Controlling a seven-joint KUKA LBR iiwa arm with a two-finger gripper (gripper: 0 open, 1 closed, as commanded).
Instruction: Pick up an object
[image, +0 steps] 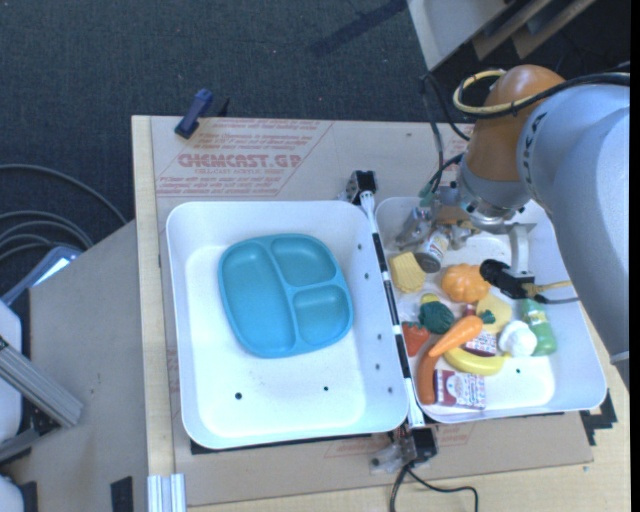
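Observation:
My gripper hangs low over the far left corner of the right bin, under the orange-banded wrist. Just below it lies a small silver can, with a pale yellow block next to it. Whether the gripper touches the can I cannot tell. An orange fruit sits slightly to the right. Nearer the front lie a dark green broccoli piece, a carrot and a banana.
The left bin holds a blue divided plate. The right bin also carries a green bottle with a white cap, a red and white packet and a brown sausage. A hinged divider separates the bins.

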